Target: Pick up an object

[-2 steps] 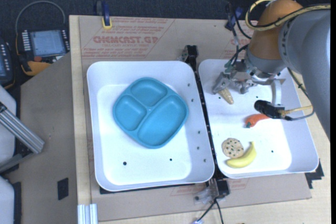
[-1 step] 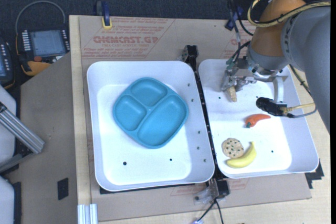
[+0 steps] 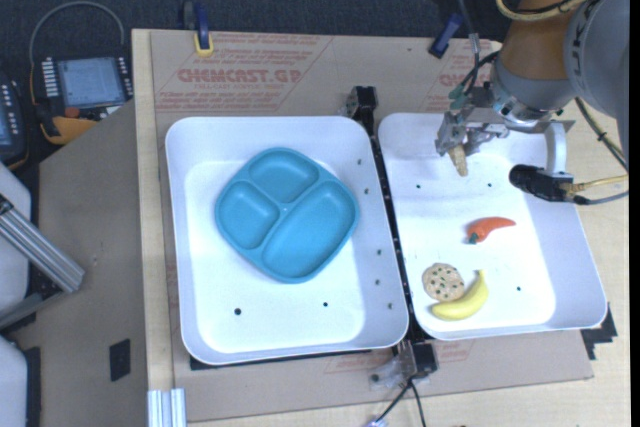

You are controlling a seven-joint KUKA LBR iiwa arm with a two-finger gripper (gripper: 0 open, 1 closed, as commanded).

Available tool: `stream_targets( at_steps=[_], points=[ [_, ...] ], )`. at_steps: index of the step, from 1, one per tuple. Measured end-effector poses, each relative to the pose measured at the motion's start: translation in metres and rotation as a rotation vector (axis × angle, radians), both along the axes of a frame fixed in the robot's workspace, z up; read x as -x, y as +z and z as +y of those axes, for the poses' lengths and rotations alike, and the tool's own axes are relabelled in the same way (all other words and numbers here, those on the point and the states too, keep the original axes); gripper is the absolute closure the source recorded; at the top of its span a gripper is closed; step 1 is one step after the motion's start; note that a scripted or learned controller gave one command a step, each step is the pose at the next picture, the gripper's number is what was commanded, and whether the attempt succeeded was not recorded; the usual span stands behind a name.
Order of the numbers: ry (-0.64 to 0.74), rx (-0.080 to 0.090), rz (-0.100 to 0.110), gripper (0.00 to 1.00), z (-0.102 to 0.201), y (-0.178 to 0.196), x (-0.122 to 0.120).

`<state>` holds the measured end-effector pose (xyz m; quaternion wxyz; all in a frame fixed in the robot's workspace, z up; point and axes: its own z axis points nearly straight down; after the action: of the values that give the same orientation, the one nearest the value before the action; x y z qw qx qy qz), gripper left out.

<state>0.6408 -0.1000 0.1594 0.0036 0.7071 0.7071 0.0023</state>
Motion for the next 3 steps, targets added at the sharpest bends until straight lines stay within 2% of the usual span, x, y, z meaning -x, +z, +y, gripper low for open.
stream_targets(
  at_steps=[2, 3],
  points=[
    [0.002, 0.000, 0.000, 1.00, 0.005, 0.091, -0.001],
    [0.005, -0.004, 0.013, 1.00, 0.058, 0.078, 0.022]
  ],
)
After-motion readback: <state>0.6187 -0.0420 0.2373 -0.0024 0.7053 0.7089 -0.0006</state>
